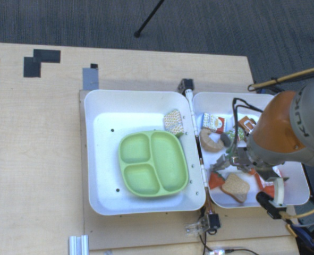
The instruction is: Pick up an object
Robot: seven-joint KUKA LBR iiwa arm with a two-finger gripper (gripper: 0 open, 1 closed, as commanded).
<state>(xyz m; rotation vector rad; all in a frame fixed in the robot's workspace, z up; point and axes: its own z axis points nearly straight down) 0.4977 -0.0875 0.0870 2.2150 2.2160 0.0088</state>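
Note:
The right bin (pixel 301 189) holds several small toy foods. A tan bread slice (pixel 235 187) lies near its front, with a red-orange piece (pixel 215 180) at its left. A brown round piece (pixel 210 141) sits further back, behind it a white and green packet (pixel 214 122) and an orange box (pixel 247 124). My gripper (pixel 224 162) hangs low over the left half of this bin, between the brown piece and the bread slice. The wrist hides what lies directly under it. Nothing is visibly held.
The left bin (pixel 90 142) carries a green three-compartment plate (pixel 154 163) and a small patterned pouch (pixel 173 121) in its back right corner. A red and white item (pixel 278 190) lies at the right bin's front right. The divider between bins runs just left of my gripper.

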